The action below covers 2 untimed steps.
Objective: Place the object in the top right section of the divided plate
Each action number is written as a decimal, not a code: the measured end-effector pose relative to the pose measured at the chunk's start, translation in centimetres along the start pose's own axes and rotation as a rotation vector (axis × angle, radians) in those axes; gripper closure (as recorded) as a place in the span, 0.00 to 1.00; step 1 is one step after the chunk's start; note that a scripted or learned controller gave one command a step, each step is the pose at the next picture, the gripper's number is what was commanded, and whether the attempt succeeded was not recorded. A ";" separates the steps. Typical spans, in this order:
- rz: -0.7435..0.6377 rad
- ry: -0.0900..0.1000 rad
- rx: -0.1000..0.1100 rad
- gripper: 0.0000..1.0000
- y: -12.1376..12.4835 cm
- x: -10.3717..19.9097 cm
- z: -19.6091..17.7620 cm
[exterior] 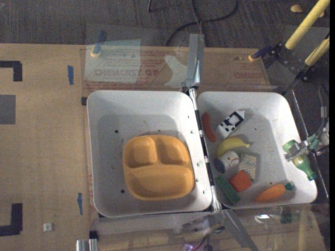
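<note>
Two white bins side by side on a cardboard-covered tabletop [42,156], touching along a metal strip.

Left bin [104,114]: orange divided plate [157,184] flat on the floor, a little right of centre. Two small sections along the far side, one large section along the near side. Top right section [172,150] nearest the shared wall.

Right bin [272,109]: a loose cluster of toys, all well apart from the plate.
- red sausage [209,127] by the shared wall
- black-and-white carton [232,123] just beside it
- yellow banana [232,144] below the carton
- small can [226,162] touching the banana's near side
- speckled block [248,166] beside the can
- red block [241,181] below that
- dark green piece [228,190] at the near left
- orange carrot [272,193] near the front right corner
- green bottle [303,166] against the right wall

Hand [310,146] low over the right bin's right rim, just above the green bottle. Too small and blurred to tell whether spread, pressed together or pinching anything.
</note>
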<state>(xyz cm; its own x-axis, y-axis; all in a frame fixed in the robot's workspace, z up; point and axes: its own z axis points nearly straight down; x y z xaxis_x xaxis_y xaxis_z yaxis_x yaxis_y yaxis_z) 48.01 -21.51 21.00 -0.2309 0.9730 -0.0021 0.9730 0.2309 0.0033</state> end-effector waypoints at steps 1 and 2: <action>0.064 -0.001 0.001 1.00 4.0 -1.9 -6.9; -0.212 0.002 0.002 1.00 4.8 7.9 0.0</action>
<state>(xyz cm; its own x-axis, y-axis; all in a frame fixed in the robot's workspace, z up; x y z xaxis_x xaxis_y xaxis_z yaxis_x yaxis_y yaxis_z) 50.89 -12.76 21.01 -0.4302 0.9027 -0.0003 0.9027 0.4302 0.0007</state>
